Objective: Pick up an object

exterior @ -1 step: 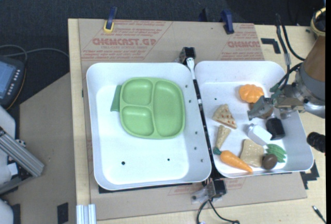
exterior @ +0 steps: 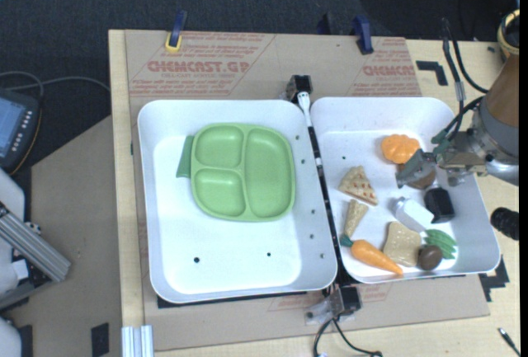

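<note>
**Gripper low over the right bin, among the toy food**

Two white bins sit side by side on the bench. The left bin [exterior: 165,265] holds a green divided plate [exterior: 243,171], lying flat toward its far half. The right bin [exterior: 363,112] holds the small objects. An orange piece [exterior: 399,147] lies toward the far right, and a tan wedge [exterior: 359,185] sits nearer the middle with a second pale wedge [exterior: 355,219] just beside it on the near side. A carrot [exterior: 375,256] lies along the near edge, next to a cracker-like slab [exterior: 401,242], a brown lump [exterior: 429,257] and a green piece [exterior: 443,241].

The arm [exterior: 499,120] reaches in from the right. Its gripper [exterior: 421,171] hangs just near of the orange piece, close to a black object [exterior: 438,204] and a white-grey piece [exterior: 410,211]. Whether its fingers are spread or pressed together I cannot tell, nor whether anything sits between them.
</note>
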`<state>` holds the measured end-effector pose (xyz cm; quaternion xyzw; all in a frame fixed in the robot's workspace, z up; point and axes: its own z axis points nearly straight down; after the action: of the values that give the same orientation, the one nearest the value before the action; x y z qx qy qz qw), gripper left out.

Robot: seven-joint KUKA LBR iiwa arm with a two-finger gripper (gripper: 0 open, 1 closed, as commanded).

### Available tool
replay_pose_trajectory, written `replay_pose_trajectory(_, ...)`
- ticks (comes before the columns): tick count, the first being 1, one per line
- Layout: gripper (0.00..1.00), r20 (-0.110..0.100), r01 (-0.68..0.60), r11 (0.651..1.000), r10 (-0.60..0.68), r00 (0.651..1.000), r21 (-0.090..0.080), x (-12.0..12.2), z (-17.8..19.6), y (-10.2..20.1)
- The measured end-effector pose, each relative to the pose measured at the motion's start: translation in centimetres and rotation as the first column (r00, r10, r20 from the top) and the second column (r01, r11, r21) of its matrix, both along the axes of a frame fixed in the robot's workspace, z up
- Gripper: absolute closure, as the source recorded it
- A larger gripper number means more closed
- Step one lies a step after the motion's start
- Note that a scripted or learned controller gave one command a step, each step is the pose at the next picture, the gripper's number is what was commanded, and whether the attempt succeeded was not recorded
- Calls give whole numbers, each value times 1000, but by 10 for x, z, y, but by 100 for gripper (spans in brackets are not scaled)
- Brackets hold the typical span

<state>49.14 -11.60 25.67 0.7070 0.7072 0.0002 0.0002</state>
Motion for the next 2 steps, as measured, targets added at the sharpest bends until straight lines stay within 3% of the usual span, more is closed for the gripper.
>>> replay_pose_trajectory(2, 0, -6, 1, 1000, -1, 1000, 2, -2, -85, 3)
